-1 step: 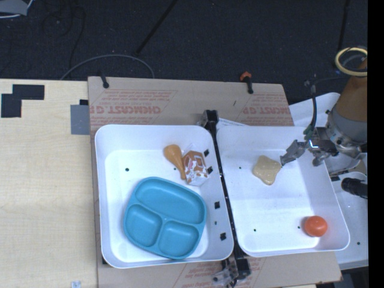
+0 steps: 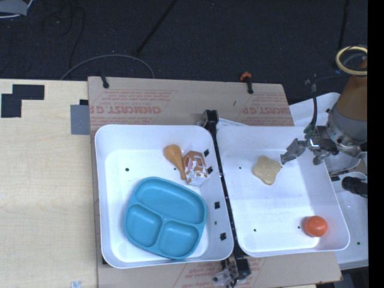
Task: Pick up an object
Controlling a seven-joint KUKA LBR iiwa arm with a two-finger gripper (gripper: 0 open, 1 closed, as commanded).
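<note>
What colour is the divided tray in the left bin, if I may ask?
Light blue; the divided tray shows clearly in the camera view.

Right bin (image 2: 282,221) floor lies open between sponge (image 2: 266,170) and tomato (image 2: 314,225)

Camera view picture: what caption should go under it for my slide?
Robot gripper hovers beside a beige sponge in the right bin, orange ball nearby.

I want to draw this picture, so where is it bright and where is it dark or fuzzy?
In the camera view, the two white bins are the brightest part and look a bit washed out; the floor at the top is nearly black; the blue tray and orange ball throw only soft, faint shadows; the gripper looks a little fuzzy, like the whole grainy picture.
</note>
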